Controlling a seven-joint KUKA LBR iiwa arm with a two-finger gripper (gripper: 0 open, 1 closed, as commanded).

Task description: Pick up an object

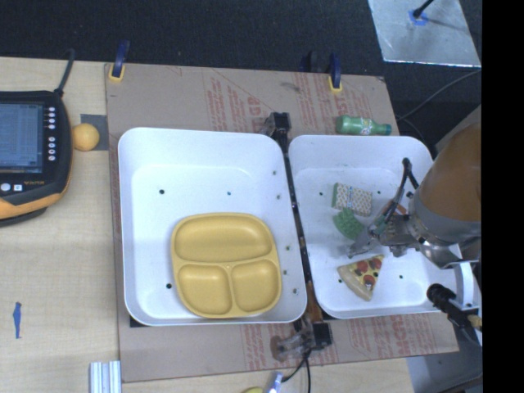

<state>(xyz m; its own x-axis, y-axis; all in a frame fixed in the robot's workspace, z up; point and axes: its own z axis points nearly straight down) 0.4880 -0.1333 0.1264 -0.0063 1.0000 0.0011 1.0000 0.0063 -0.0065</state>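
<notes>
The right bin (327, 297) holds a pizza-slice toy (362, 275) near its front, a green object (347, 223) in the middle and a pale patterned packet (352, 196) just behind it. My gripper (366, 237) reaches in from the right, low over the bin between the green object and the pizza slice. Its dark fingertips sit right beside the green object; whether they touch it I cannot tell. The arm's orange band (460, 174) and grey wrist cover the bin's right side.
The left bin (139, 178) holds a yellow divided plate (227, 263). A green bottle (363, 125) lies behind the right bin. A teach pendant (29, 154) and an orange ball (85, 136) sit at the far left. Clamps grip the board's edges.
</notes>
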